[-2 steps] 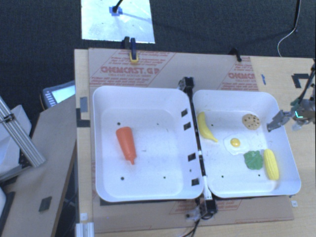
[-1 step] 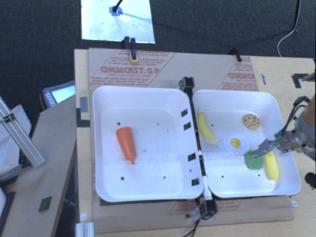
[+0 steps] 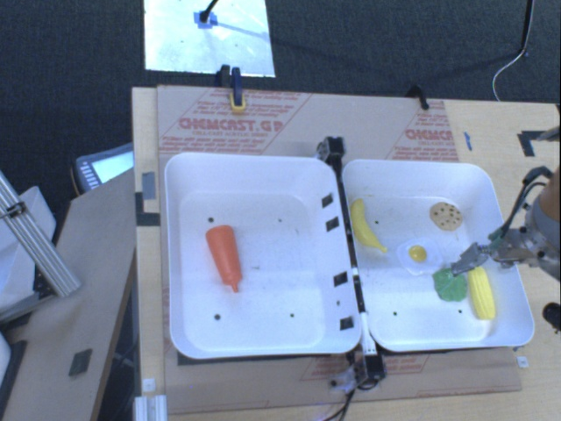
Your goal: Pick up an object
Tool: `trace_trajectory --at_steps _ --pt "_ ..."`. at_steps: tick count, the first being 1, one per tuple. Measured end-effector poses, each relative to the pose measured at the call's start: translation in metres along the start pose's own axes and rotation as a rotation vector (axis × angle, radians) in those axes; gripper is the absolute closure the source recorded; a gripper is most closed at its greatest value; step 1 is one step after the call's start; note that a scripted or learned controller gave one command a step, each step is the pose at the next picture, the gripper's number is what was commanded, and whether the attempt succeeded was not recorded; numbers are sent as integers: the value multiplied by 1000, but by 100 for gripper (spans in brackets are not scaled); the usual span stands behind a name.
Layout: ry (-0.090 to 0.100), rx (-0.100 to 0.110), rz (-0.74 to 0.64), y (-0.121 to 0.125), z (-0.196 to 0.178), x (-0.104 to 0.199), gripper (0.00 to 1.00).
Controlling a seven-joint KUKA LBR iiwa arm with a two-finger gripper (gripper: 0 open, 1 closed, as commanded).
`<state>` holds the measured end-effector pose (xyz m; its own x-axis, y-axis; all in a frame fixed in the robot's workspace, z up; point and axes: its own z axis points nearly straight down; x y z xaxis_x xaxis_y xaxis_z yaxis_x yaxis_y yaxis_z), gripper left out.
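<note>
While the carrot (image 3: pixel 224 254) lies alone in the left bin (image 3: pixel 184 182), the banana (image 3: pixel 366 227), egg (image 3: pixel 415 254) and cookie (image 3: pixel 445 215) occupy the right bin (image 3: pixel 412 175). My pincer (image 3: pixel 465 260) hangs just above the green piece (image 3: pixel 450 285) beside the corn (image 3: pixel 481 292); its opening I cannot tell. Approach stage; next, descend and close.

An orange carrot (image 3: pixel 224 255) lies alone in the left bin (image 3: pixel 263 169), tip toward the near side. In the right bin (image 3: pixel 412 172) lie a yellow banana (image 3: pixel 365 226), a round cookie (image 3: pixel 445 216), a fried egg (image 3: pixel 417 254), a green leafy piece (image 3: pixel 450 286) and, just beside it, a corn cob (image 3: pixel 481 292).
</note>
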<state>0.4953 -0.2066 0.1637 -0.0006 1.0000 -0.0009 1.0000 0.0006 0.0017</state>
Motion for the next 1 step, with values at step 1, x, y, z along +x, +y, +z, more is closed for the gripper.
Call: trace_trajectory --at_steps 1 --pt "0 0 0 0 0 0 0"
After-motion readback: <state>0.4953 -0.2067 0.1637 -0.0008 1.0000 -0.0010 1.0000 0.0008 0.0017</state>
